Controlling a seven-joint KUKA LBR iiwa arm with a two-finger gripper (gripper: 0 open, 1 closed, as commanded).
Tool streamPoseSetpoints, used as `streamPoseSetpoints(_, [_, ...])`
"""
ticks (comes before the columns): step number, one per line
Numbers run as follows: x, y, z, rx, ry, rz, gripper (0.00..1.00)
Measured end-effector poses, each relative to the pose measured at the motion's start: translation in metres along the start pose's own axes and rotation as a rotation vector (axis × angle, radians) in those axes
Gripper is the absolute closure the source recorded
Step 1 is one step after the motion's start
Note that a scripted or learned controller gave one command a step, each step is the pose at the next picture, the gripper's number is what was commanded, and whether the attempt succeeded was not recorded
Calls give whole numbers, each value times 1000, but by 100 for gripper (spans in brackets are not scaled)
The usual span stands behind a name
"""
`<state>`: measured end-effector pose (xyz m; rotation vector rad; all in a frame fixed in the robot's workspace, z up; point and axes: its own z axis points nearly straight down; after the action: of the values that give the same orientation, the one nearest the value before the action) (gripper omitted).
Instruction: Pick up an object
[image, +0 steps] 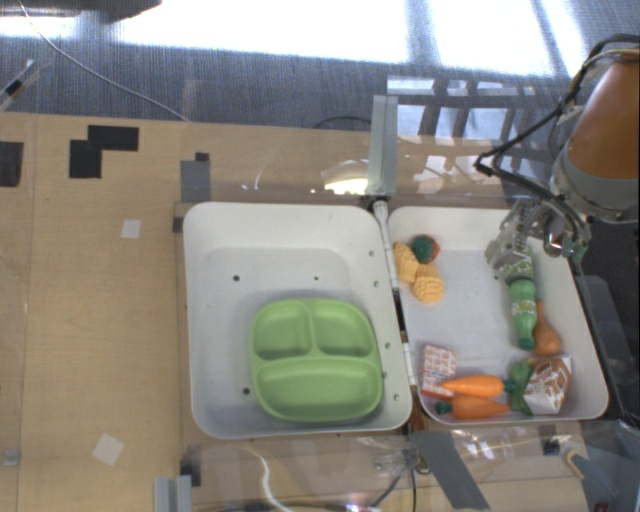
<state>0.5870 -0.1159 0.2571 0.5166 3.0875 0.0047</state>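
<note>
Partly blurred, the hand (517, 252) overlaps the green bottle's (523, 311) top.

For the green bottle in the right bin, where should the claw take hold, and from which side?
Grip the green bottle across its mid-body, coming straight down from above. It lies flat, its length running along the right bin's right wall, so fingers probably fit best across its narrow width. The claw hangs at its top end. An orange piece crowds the lower end, so stay higher.

left bin (210, 300) – green divided plate (315, 358) | bench (90, 330) – black squares (100, 148)
</note>
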Motion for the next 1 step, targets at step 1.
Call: streamPoseSetpoints(1, [94, 43, 8, 0, 4, 54, 100])
